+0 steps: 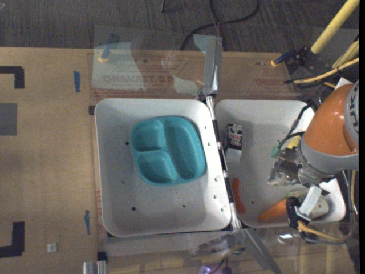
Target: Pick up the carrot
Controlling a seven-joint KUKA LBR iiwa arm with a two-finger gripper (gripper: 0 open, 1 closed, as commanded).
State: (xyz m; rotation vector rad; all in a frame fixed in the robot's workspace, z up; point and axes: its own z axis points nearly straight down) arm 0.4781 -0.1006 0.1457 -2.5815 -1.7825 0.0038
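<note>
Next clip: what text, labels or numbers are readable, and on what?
Nothing reads clearly.
Reddish print on the clear sheet above the left bin: too faint.
Label on the small black-and-white item in the right bin: too small.
Dark letters on the orange band: cut off by the frame edge.

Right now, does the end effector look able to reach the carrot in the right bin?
Probably yes. The carrot lies uncovered on the floor of the right bin, with the end effector close beside it; nothing lies between them. The bin's front wall is close.
</note>
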